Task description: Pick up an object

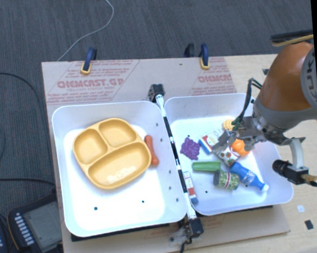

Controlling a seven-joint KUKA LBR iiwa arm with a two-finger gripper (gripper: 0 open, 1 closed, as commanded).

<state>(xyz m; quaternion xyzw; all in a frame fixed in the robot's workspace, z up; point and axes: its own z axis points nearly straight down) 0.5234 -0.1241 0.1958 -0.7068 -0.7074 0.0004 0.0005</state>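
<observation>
One blue bottle (248, 176), one green cylinder (206, 167), one yellow tray (112, 152).

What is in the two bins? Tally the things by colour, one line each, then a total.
Yellow: 1, the divided plate
Orange: 2, a carrot-like piece and a small ball
Purple: 1, the grape bunch
Green: 1, a long piece
Blue: 1, a bottle
Mixed colours: 2, small packets
Total: 8, as far as the clutter shows
</observation>
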